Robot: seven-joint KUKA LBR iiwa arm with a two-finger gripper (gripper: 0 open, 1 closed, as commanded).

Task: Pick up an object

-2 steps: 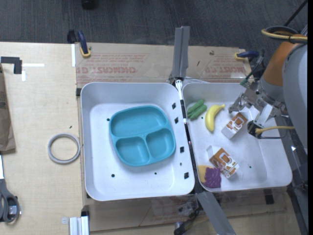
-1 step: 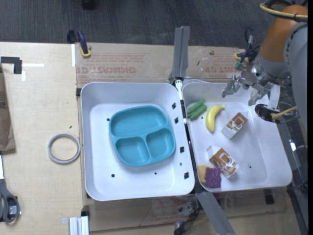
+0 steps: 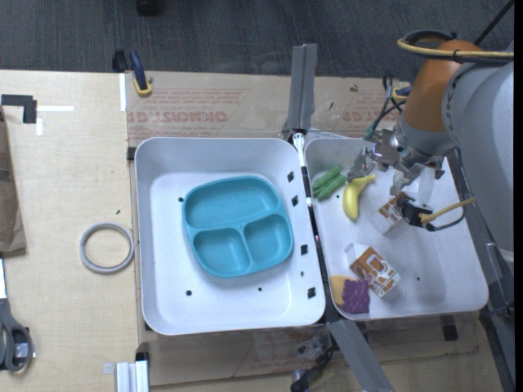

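Observation:
The right bin (image 3: 441,292) holds several small items. A yellow banana (image 3: 353,196) lies near its left wall, and a green pod-shaped toy (image 3: 328,181) rests just left of it. A small orange-and-white item (image 3: 392,211) sits right of the banana. A brown-and-white packet (image 3: 374,269) lies toward the front, with a purple piece (image 3: 355,296) and a yellow piece (image 3: 339,284) beside it. My gripper (image 3: 380,178) hangs low over the back of this bin, just above and to the right of the banana. Nothing is visibly lifted in it.
A blue divided plate (image 3: 237,225) lies in the left bin (image 3: 155,300). A grey ring (image 3: 106,247) rests on the bench to the left, with scissors (image 3: 12,341) at the bottom-left corner. A grey post (image 3: 303,88) stands behind the seam between the bins.

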